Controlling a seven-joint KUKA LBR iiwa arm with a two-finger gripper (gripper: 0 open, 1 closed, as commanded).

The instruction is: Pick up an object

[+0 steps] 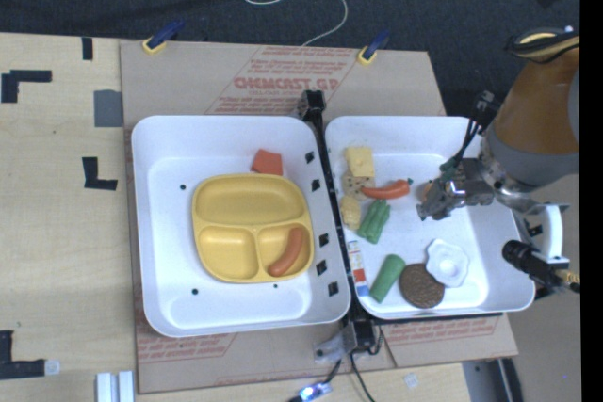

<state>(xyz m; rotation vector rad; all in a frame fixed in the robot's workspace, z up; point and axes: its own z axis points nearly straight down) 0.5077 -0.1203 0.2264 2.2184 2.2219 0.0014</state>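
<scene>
Over the right bin (476, 135), the gripper (435, 201) hangs at the end of the grey and orange arm (537, 122), dark and too small to make out, so I cannot tell its state. Just left of it lies a red chili pepper (386, 190), and below that a green pepper (374, 220). Near the gripper's lower side sits a white fried egg (446, 262), touching a brown round cookie (421, 286), with a green cucumber (387, 278) just beside the cookie. By the bin's left wall are a block of yellow cheese (358, 163) and a pale corn piece (350, 213). Across the divider, the left bin (160, 202) holds a yellow 3-compartment plate (247, 221) with a sausage (289, 251) in its lower right compartment, and an orange block (267, 162) touching the plate's upper edge. Both bins sit on cardboard (273, 80) on the desk (57, 202).
</scene>
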